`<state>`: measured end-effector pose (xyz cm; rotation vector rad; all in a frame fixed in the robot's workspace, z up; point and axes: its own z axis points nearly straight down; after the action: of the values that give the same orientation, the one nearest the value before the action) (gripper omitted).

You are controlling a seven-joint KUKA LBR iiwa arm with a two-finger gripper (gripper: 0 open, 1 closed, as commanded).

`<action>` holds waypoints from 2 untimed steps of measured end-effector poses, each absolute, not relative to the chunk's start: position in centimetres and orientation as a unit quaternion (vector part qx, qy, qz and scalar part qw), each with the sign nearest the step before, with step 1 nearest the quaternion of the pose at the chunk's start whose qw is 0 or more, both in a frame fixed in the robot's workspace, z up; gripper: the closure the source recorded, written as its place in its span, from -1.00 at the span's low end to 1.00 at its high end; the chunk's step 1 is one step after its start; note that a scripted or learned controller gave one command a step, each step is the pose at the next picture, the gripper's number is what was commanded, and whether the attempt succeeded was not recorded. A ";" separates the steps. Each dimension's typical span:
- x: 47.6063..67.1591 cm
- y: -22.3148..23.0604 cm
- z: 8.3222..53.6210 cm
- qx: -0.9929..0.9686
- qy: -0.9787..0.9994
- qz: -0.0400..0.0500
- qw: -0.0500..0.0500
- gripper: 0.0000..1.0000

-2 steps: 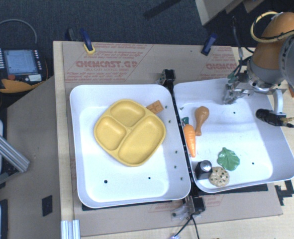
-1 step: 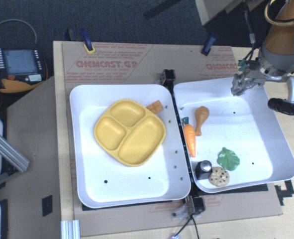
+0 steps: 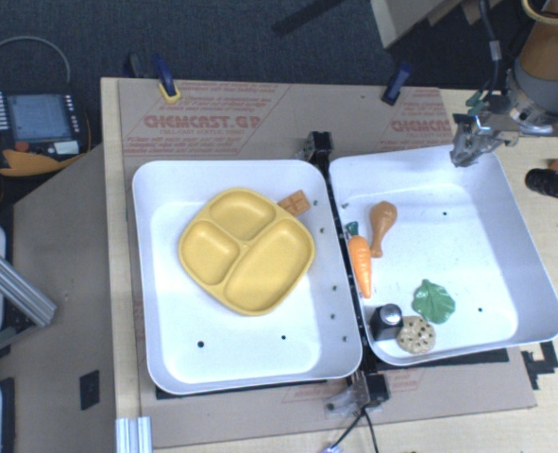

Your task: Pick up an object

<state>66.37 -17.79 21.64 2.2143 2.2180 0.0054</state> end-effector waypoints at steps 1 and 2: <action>65.5 -12.6 20.8 0.705 0.709 0.000 -0.002 1.00; 64.0 -7.1 20.2 0.705 0.709 0.000 -0.002 1.00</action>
<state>63.98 -7.14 20.18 2.2186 2.2303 -0.0014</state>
